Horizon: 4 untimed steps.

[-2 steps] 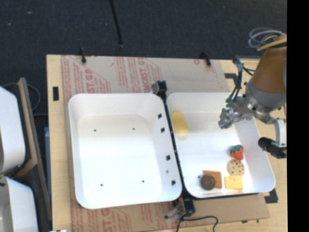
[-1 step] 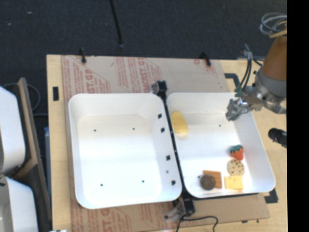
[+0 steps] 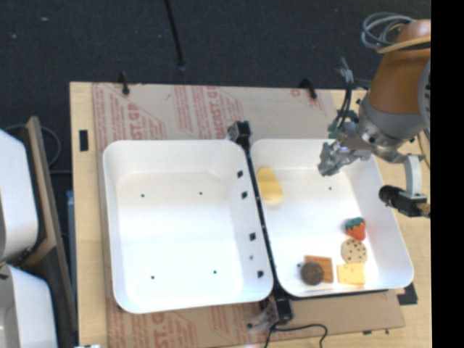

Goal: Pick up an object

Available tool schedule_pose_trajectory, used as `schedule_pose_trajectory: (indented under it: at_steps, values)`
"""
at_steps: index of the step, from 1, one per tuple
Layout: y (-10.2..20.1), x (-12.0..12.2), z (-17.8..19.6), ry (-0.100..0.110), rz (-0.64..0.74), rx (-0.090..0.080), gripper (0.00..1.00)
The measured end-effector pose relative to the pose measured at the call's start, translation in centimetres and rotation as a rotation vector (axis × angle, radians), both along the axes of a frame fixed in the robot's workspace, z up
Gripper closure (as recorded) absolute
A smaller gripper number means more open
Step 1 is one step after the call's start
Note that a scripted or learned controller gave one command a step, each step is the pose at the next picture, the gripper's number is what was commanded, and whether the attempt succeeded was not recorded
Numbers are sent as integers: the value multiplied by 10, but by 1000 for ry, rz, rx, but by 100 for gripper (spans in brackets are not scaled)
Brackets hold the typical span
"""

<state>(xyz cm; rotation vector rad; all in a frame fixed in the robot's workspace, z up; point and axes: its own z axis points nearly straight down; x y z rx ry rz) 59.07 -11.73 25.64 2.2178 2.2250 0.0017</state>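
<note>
Camera view: hand (image 3: 330, 159) hangs over the far part of the right bin (image 3: 391, 227), nothing visibly held; can't tell how far it's parted. Nearest pick candidate is the yellow piece (image 3: 270, 185), left of the hand and slightly nearer, long axis near-far, just beside the bin's left wall. Tight on that side, open floor to its right. Other items cluster at the near-right corner, well apart.

Grey arm (image 3: 388, 122) with orange band (image 3: 402, 64), looped pale cables (image 3: 377, 27), small grey pincer (image 3: 330, 162).
</note>
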Motion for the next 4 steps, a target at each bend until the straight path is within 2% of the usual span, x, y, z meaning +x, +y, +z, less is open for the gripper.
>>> schedule_pose_trajectory:
  at_steps: [2, 4]
  values:
    - [98, 8, 5, 0, 0, -1, 100]
    - [192, 30, -5, 1, 0, 0, 100]
